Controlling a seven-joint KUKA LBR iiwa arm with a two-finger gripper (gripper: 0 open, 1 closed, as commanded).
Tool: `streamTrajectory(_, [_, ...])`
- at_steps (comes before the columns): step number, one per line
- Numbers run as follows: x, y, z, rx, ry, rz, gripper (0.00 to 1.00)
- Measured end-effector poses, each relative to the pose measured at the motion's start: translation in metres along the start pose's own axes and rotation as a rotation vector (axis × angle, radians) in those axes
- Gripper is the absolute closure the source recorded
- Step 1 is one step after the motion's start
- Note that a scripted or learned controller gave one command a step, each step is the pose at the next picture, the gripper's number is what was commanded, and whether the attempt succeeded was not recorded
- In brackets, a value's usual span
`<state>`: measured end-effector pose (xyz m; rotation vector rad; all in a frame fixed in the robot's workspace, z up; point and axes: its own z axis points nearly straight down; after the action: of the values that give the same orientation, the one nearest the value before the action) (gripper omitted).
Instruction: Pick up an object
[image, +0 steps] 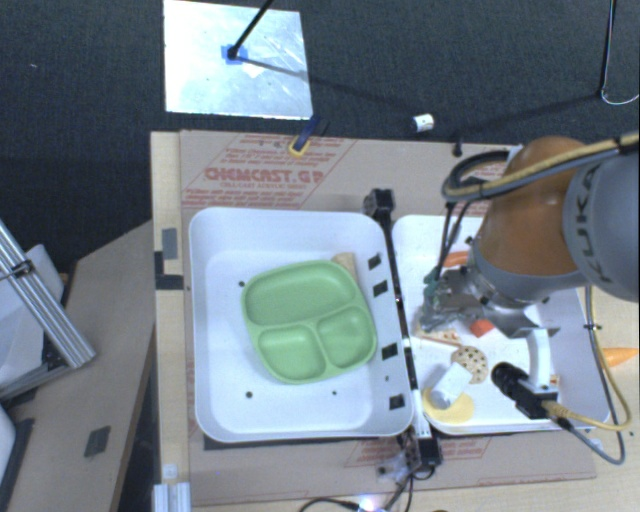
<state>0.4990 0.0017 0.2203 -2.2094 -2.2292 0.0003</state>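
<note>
Camera view looks down on a tan bench (120, 300) under dark carpet-like flooring, with a printed cardboard sheet (265, 170) beneath two white bins. The left bin (215, 400) holds a pale green divided plate (305, 320), tilted a little, with a small tan piece (345, 262) at its upper right edge. The right bin (420, 240), just beside the left bin, is largely covered by the grey arm (545, 235) and its orange band. The gripper (445, 305) sits low in this bin near the shared wall; whether it is open or closed I cannot tell. Small objects lie in the right bin just below the gripper: a spotted tan cookie-like piece (470, 362), a white block (450, 382) and a yellow crescent (452, 408). An orange bit (481, 327) lies beside the gripper.
</note>
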Motion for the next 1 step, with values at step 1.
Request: streamTrajectory(1, [-0.0153, 0.0016, 0.0057, -0.002, -0.002, 0.009, 1.00])
